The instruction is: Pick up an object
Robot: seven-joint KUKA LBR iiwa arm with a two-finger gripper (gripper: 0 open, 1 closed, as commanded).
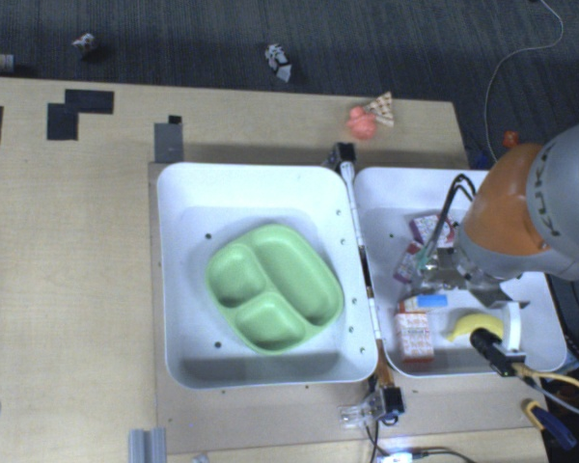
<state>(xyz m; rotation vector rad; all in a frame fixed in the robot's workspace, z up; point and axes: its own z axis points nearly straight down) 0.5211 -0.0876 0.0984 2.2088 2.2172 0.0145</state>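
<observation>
The big grey arm with an orange band (521, 210) comes in from the right side and bends down over the right white bin (386, 196). Its wrist points down into the middle of that bin. The claw (442, 276) sits low among the things there, and I cannot tell if it is open or closed, because the arm covers it.

In the right white bin, a small red and white box (415, 334) lies near the front wall. Just beside it is a yellow banana-shaped toy (473, 326). A small blue and white piece (430, 302) lies just above the box, very near the claw. A pink and white packet (427, 228) lies farther back in the bin.

The left white bin (174, 258) holds a light green plastic tray with three sections (273, 285), sitting in the middle.

On the light wooden surface (68, 287) behind the bins lies a small pink ball (363, 122).
</observation>
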